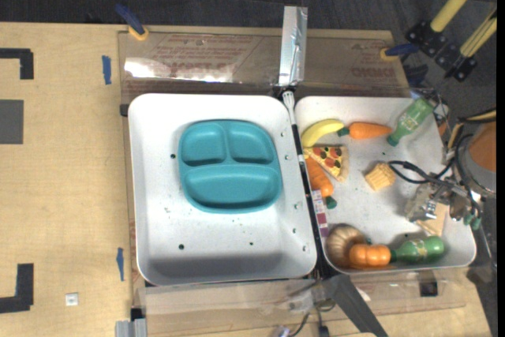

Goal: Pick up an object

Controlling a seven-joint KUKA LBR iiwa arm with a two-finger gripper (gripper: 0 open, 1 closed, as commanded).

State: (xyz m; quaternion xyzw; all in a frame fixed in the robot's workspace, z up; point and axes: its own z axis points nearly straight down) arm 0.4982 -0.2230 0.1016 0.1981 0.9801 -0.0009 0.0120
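Note:
The right bin [355, 108] holds several toy foods. A yellow banana [321, 131] and an orange carrot [368, 131] lie near its far edge, with a pale green bottle [409, 121] at the far right. A pizza slice [331, 159] and an orange stick [319, 180] lie along the left wall. A tan waffle square [379, 177] rests in the middle. At the front sit a brown bun [342, 241], an orange piece [370, 255] and a green vegetable [419, 249]. My gripper [427, 207] hangs low over the bin's right side, just above the green vegetable, with a tan piece [433, 227] under it.
The left bin [158, 233] carries a teal divided plate [230, 165]. A silver divider strip [293, 45] stands behind the gap between the bins. Black cables [410, 170] trail from the wrist over the right bin. The arm's orange band [483, 158] sits at the right edge.

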